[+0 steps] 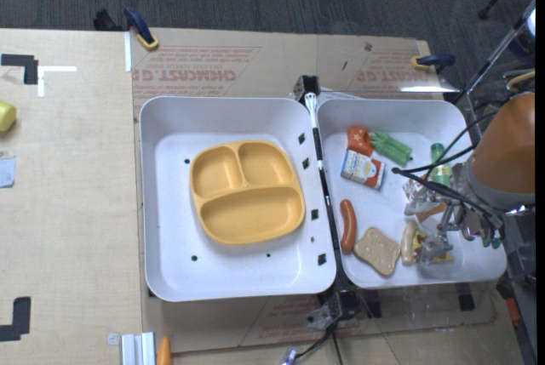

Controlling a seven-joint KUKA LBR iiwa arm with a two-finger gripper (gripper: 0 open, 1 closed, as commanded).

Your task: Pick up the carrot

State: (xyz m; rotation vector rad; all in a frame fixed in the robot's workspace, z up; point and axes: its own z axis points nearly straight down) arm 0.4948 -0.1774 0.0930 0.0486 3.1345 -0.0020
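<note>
The carrot (360, 139), a short orange-red piece with a green leafy top pointing right, lies in the back of the right bin (385, 112). It rests just above a small white and orange carton (362, 168). My gripper (428, 225) is low over the front right part of that bin, well to the right of the carrot and nearer the front. A small orange bit and a pale yellow item (411, 241) show among its metal parts. I cannot make out whether it holds anything.
A red sausage (347, 225) and a bread slice (377, 251) lie at the right bin's front left. A green can (440, 173) stands behind the gripper. The left bin (162, 210) holds a yellow divided plate (247, 191). Cables cross the right bin's right side.
</note>
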